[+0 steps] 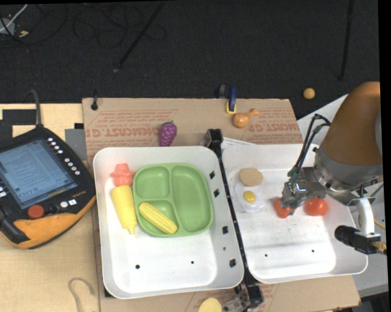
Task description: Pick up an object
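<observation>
My gripper [290, 195] hangs low over the right bin [295, 260], near its middle. Right below it and touching its tip lies a small red piece [284, 210]. A second red piece, like a tomato [316, 207], rests just to the right of it. To the left lie a fried egg toy [249, 197] and a round tan piece [250, 177]. The grey and orange arm [355, 134] covers the bin's far right corner.
The left bin [164, 268] holds a green divided plate [184, 197] with a corn cob [158, 218], a yellow bottle [124, 208] and a pink piece [122, 174]. Purple grapes [168, 132], an orange gourd [243, 118] and a lemon [209, 308] lie outside. A teach pendant [33, 183] sits left.
</observation>
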`<state>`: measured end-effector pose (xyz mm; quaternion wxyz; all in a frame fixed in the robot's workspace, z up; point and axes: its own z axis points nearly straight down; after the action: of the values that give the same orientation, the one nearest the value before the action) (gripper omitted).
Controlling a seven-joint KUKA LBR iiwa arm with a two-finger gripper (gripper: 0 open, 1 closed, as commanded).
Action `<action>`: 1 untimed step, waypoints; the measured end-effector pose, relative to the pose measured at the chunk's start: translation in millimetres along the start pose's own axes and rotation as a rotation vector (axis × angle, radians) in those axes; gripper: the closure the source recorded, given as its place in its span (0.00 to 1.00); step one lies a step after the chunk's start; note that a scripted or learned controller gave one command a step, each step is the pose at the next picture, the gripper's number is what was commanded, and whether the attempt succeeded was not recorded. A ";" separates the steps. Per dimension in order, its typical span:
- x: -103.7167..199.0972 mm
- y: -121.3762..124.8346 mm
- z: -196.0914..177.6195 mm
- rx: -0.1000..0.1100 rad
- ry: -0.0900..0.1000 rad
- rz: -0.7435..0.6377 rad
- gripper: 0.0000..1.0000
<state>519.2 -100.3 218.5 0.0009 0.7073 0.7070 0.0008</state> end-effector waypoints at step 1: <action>-1.0 0.3 -9.2 0.003 0.001 0.000 1.00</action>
<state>519.4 -101.3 227.7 -0.0005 0.7074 0.7069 0.0000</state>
